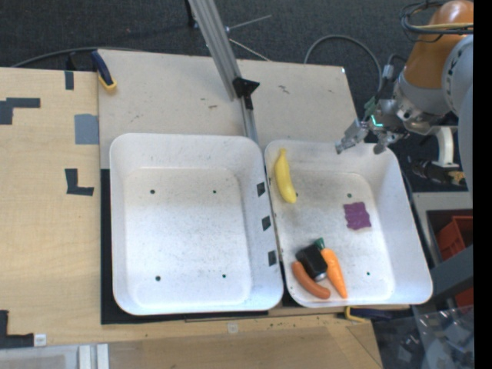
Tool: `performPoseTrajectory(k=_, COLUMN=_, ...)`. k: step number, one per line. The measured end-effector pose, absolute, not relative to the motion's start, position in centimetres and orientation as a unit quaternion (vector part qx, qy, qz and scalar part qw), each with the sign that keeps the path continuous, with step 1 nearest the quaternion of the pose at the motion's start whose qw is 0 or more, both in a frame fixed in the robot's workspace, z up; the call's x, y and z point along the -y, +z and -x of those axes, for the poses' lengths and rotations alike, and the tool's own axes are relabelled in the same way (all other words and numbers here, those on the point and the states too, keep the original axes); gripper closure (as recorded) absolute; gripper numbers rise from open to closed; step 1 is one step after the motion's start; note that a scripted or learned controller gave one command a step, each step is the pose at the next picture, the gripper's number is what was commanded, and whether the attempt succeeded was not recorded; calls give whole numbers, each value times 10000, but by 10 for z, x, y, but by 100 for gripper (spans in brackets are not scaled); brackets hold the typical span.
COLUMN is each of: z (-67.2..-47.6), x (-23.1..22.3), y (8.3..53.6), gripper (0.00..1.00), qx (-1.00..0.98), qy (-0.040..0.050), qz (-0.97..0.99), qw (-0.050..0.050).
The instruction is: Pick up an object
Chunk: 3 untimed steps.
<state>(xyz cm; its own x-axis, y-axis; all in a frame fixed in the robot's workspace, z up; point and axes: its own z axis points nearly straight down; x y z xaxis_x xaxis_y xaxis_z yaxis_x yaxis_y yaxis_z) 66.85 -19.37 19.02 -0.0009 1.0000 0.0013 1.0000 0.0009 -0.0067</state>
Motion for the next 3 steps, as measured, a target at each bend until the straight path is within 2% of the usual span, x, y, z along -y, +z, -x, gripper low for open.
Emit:
performPoseTrajectory(k=1, z=-670, x=194, y=194, gripper=0, qx=7079, qy=11, qz=7063, qw=2)
performPoseTrajectory(k=3, z=-667, x=182, y=89, gripper=0, qx=7078, qy=31, qz=7064, qw=29)
